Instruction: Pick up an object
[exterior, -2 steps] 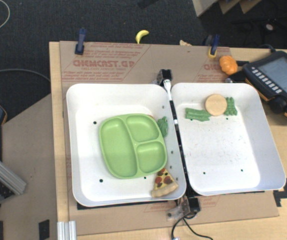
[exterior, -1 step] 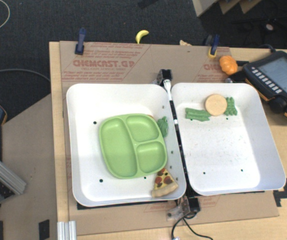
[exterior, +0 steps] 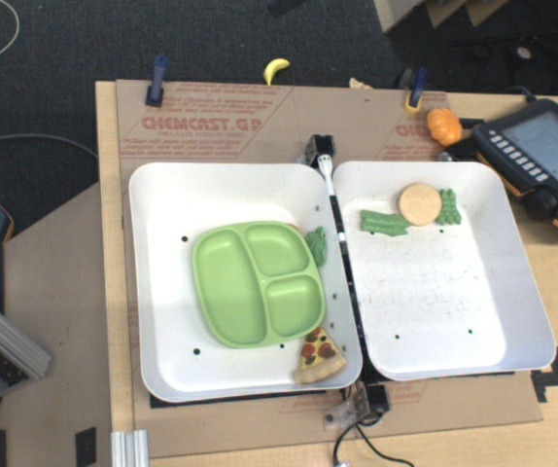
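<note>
In the left bin (exterior: 153,261) lies a green divided plate (exterior: 258,282) with three compartments. A pizza slice (exterior: 318,353) rests at the bin's near right corner, just below the plate. A small green leafy piece (exterior: 317,245) sits at the plate's upper right edge. The right bin (exterior: 454,309) holds a round tan cookie (exterior: 420,204) near its far side, a green bean piece (exterior: 385,224) to the cookie's left and a green leafy piece (exterior: 449,208) to its right.
An orange toy (exterior: 442,125) and a yellow banana toy (exterior: 276,68) lie on the cardboard beyond the bins. Blue clamps (exterior: 156,81) hold the board. A black pendant (exterior: 537,159) sits at the far right. Cables run at the bins' near edge.
</note>
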